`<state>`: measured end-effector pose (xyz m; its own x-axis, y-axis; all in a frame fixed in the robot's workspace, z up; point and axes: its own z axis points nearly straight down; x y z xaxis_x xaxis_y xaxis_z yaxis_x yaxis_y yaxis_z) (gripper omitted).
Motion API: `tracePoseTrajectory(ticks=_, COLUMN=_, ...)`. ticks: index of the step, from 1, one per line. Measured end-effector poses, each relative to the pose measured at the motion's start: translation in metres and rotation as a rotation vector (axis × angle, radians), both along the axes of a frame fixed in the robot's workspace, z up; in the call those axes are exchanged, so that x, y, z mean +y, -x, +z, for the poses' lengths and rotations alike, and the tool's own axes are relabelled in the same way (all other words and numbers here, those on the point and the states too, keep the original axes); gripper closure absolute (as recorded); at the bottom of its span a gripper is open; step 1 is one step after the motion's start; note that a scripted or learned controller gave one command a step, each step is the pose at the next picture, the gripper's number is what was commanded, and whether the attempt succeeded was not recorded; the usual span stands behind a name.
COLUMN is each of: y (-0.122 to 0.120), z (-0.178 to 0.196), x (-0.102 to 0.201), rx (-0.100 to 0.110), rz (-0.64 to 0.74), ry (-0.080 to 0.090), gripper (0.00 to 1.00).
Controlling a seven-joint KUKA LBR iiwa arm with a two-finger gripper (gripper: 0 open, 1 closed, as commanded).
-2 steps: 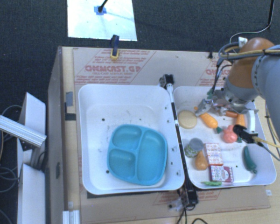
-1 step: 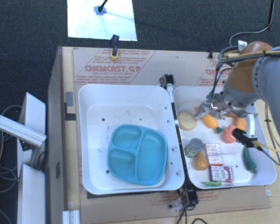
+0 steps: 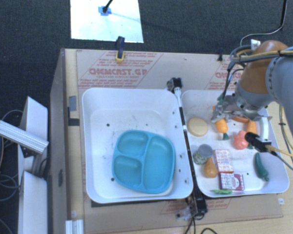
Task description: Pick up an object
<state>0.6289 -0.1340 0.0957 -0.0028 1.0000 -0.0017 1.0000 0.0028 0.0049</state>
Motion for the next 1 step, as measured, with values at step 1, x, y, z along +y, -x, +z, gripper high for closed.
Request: tracePoseTrajectory(ticks=1, y=0.0121, z=0.0902, x=0.0839, rx=-0.001, rz=0.002, ry=-0.003, gripper=1.00)
